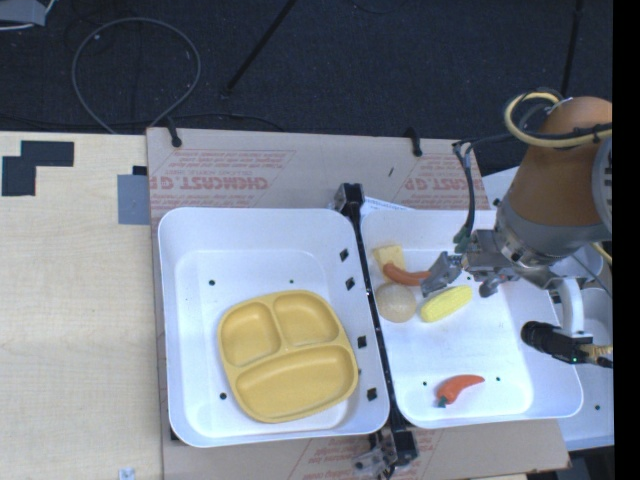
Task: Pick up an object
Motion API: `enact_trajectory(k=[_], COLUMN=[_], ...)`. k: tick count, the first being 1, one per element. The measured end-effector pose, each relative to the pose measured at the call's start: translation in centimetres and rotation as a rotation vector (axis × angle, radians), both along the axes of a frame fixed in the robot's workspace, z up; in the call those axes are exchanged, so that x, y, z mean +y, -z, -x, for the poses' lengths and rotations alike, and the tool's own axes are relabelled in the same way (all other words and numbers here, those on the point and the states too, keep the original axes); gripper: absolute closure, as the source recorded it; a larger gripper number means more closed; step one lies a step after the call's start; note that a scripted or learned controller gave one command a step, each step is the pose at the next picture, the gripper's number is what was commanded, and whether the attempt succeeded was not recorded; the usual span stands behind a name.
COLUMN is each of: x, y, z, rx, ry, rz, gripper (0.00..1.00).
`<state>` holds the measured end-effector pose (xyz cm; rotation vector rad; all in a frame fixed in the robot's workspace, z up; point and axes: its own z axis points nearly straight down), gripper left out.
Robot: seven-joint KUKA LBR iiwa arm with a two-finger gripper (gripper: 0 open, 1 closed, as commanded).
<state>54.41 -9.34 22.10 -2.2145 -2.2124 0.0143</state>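
A: Right bin [500, 408] contents?
B: Pepper [460, 387] near the front. Further back, corn [446, 304], with the gripper [440, 273] right above it.
A: Holding it?
B: Can't tell, fingers unclear. Yellow tray [288, 354] in left bin [190, 268].

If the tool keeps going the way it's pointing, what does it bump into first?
Probably the yellow corn: the tool points down and left, right above it. The orange sausage lies close beside, and depth is hard to judge.
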Motion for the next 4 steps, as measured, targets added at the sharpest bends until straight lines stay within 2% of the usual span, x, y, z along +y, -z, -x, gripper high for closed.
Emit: enact_trajectory(k=[1,2,3,4], x=[0.0,0.4,1.0,1.1], y=[-0.6,4.7,11.0,13.5], z=[-0.3,-1.1,-0.7,-0.7], rx=[-0.013,-0.006,-0.004,-0.009], ry=[-0.002,-0.002,-0.001,0.000], rz=[0.001,0.000,-0.001,0.000], gripper=[0.00,0.00,0.00,0.00])
